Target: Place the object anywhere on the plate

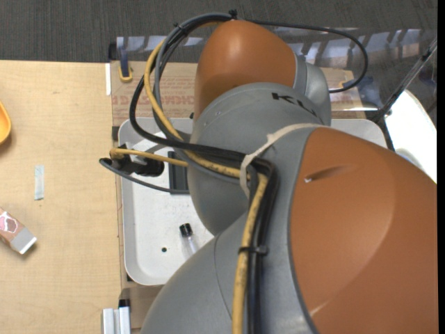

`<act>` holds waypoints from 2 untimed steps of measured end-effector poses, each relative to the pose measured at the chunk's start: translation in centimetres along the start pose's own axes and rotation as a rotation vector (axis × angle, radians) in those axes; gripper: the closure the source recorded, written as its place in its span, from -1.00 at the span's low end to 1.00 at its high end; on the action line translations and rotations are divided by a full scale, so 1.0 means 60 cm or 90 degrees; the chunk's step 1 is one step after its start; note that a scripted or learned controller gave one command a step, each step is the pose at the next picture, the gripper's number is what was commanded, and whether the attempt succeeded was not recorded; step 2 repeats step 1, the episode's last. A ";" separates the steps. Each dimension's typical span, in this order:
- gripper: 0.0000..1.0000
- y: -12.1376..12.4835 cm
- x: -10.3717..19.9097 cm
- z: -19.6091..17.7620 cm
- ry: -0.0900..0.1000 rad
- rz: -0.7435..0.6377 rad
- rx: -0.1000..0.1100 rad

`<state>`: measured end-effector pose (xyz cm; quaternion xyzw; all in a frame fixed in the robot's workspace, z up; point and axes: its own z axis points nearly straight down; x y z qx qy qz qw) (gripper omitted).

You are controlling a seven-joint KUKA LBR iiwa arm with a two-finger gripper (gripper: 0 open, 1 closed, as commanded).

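Our grey-and-orange arm [292, 186] looms over the white bin [149, 256], hiding most of it. Whether our hand grips anything, we cannot tell. A small dark object [186, 232] lies in the bin, beside the arm. We judge a slow, clear approach best.

A dark grey ribbed carpet floor [104, 9] runs across the top of the frame. Below it, on the left, lies a pale tan wooden bench top [62, 131], evenly lit. Along the upper middle and upper right stands a clear plastic wall [389, 40], catching bluish glints.
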<state>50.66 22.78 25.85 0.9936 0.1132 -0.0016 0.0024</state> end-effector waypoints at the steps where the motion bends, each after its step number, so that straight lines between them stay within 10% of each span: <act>1: -1.00 0.000 0.000 0.000 0.000 0.000 0.000; 2: -1.00 0.000 0.000 0.000 0.000 0.000 0.000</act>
